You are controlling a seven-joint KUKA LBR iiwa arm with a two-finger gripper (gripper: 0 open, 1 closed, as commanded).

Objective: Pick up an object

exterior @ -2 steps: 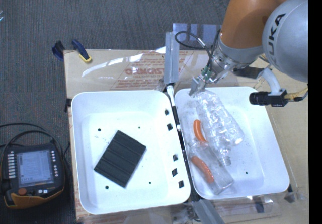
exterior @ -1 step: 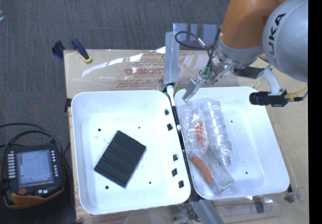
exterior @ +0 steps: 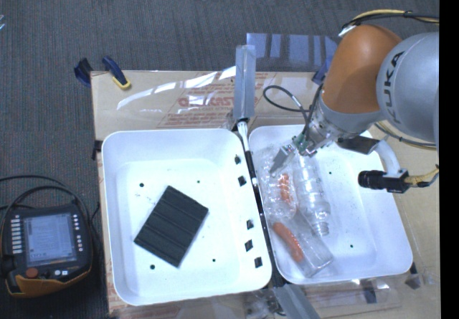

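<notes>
Arm (exterior: 380, 81) low (wrist angled left)

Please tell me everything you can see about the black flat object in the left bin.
The black flat object is a thin rectangular slab, matte and dark, with faint parallel ridges running across its top, perhaps rubber or plastic. It lies flat on the floor of the left bin, turned at a slant to the bin's walls, a little below the bin's middle. It looks whole and touches only the bin floor; no wall or other item meets it.
</notes>
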